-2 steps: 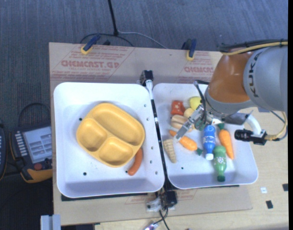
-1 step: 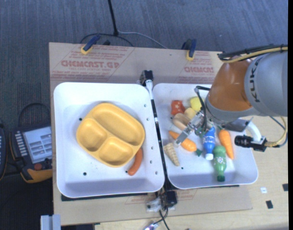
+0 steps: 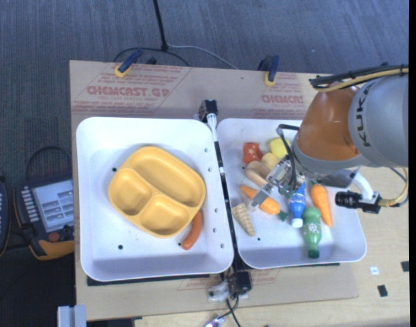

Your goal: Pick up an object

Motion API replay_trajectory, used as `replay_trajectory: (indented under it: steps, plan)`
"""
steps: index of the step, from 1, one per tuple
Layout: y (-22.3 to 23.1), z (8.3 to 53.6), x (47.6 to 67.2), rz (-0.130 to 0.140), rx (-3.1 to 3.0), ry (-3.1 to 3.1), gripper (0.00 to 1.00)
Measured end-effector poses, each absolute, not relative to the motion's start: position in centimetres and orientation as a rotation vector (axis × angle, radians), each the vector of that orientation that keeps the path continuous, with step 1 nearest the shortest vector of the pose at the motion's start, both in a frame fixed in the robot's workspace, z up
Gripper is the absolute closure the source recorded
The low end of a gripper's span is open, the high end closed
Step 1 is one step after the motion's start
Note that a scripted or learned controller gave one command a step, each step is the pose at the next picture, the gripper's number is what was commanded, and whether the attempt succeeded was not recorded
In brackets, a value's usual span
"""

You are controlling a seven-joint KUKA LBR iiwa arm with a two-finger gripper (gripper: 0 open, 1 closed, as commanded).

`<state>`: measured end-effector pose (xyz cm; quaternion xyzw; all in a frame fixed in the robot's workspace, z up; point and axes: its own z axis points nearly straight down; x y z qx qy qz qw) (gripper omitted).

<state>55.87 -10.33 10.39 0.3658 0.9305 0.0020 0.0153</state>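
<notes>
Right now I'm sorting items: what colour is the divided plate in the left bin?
Yellow: the three-compartment divided plate, clearest in the camera view.

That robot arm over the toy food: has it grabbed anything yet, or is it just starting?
Nothing looks lifted yet. The gripper is down in the right bin, among the toy food beside a small carrot, but I can't see anything between its fingers. Grasping and lifting remain. The yellow tray sits in the left bin.

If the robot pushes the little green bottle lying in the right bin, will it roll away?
Probably a bit. The small green plastic bottle lies on its side and looks round, so a sideways nudge would likely roll it. It looks like a light toy, so it should slide easily on the smooth white right bin, whose wall would likely stop it.
</notes>
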Motion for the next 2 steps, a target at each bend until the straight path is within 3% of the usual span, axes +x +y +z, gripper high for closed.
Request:
replay_trajectory:
  steps: [1, 2]
  plan:
    - [-9.89, 10.30, 55.21, 0.024, 1.482, 2.724, 0.00]
    - [-9.95, 10.28, 55.22, 0.024, 1.527, 2.697, 0.00]
